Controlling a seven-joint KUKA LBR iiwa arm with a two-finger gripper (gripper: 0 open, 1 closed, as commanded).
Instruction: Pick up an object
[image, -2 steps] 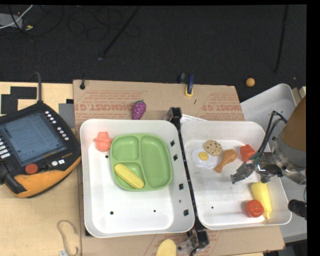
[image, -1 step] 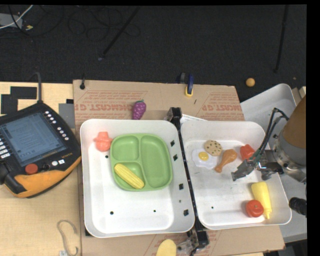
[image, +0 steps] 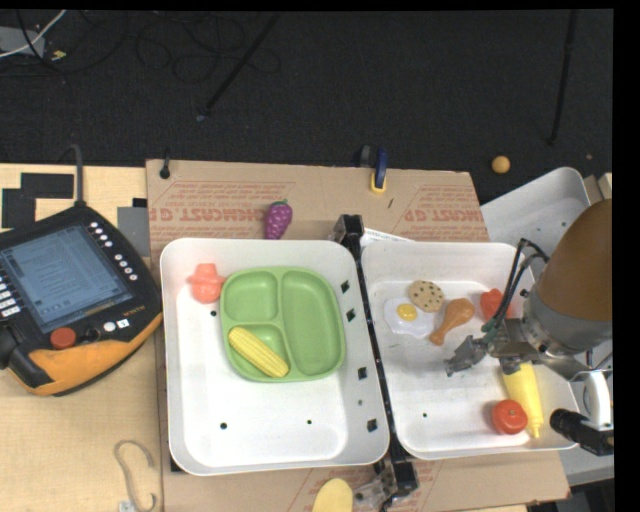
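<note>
So the claw (image: 468, 354) is down low in the right bin (image: 440, 440), coming in from the arm (image: 575, 290) on the right side, and honestly I can't tell if it's apart or pinched together, it's just a dark grey blur from this angle. Nothing visibly sits in it. Just up and to the left of the claw is the toy drumstick (image: 453, 319), really close but whether they're touching I can't say. A bit further left of that is the fried egg (image: 405, 313), with the chocolate chip cookie (image: 426, 293) just above the egg. Right of the claw and slightly up there's a small red piece (image: 491, 302) tucked against the arm. Down and to the right of the claw lies a yellow bottle-shaped toy (image: 524, 393), and next to its lower end a red tomato (image: 508, 416). Way off to the claw's left is the left bin (image: 260, 440), holding a green divided plate (image: 310, 320) with a corn cob (image: 258, 352) in its lower-left compartment, plus a pink toy (image: 204, 284) beside the plate's upper-left corner. Outside the bins, a purple grape bunch (image: 277, 219) sits on the cardboard up top, a yellow thing (image: 333, 495) at the bottom edge, and a teach pendant (image: 70, 295) far left.
</note>
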